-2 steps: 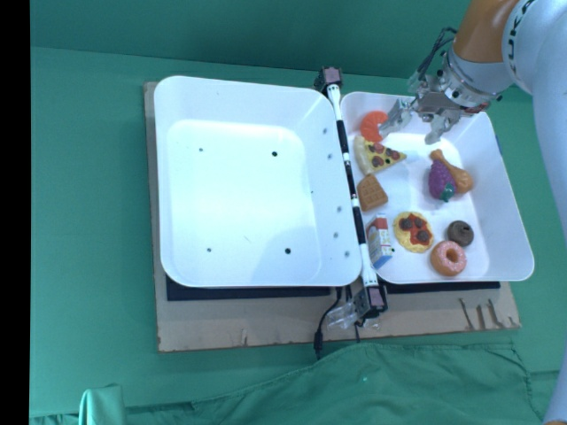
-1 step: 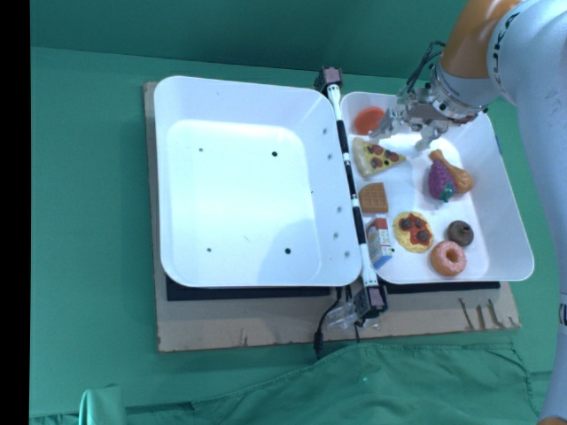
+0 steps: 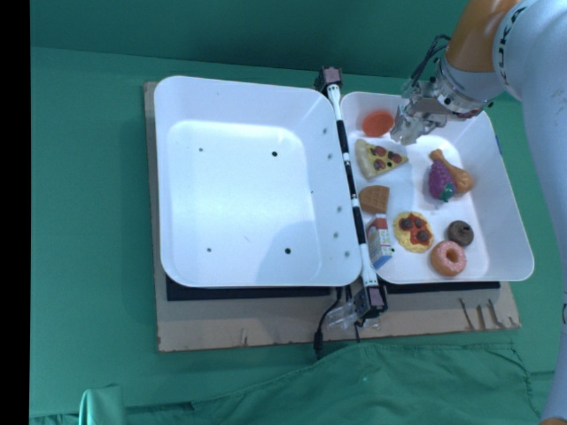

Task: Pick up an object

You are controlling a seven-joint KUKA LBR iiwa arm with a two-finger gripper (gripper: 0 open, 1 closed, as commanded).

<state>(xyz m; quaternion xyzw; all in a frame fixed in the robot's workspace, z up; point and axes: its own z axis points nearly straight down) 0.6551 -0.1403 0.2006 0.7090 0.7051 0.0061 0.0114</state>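
Claw (image 3: 409, 131) above right bin (image 3: 509, 237); finger state cannot tell. Nearest: red tomato (image 3: 378, 122) at 9 o'clock, pizza slice (image 3: 379, 157) at 7 o'clock.

A bench draped in green cloth (image 3: 89, 237) carries a flat brown cardboard sheet (image 3: 266, 330). On the cardboard lies a thin black mat (image 3: 248, 291), and 2 shallow white plastic bins sit side by side on it: the left bin (image 3: 177, 96) and the right bin (image 3: 509, 228).
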